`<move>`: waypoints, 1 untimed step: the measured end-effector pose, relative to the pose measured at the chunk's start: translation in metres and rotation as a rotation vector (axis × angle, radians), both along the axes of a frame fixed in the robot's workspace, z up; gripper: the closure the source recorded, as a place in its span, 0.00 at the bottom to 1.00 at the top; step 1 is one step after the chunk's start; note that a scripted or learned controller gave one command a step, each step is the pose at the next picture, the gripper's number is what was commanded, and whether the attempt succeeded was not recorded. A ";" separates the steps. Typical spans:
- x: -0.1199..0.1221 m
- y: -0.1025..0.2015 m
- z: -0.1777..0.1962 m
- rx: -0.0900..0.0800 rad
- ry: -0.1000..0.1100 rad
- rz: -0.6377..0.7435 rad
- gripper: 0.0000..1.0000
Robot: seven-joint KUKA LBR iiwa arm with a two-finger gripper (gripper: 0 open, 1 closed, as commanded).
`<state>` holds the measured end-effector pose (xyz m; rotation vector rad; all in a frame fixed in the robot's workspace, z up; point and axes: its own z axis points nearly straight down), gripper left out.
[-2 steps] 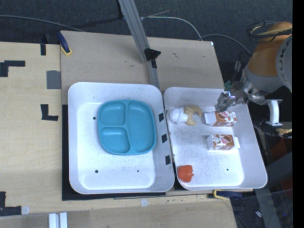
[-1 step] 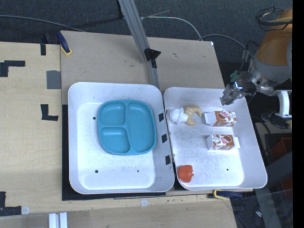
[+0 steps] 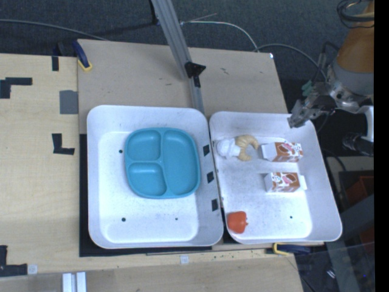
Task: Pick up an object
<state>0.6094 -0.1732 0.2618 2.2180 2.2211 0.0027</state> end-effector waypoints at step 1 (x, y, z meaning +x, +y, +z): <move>0.000 0.056 -0.015 0.002 0.005 0.005 1.00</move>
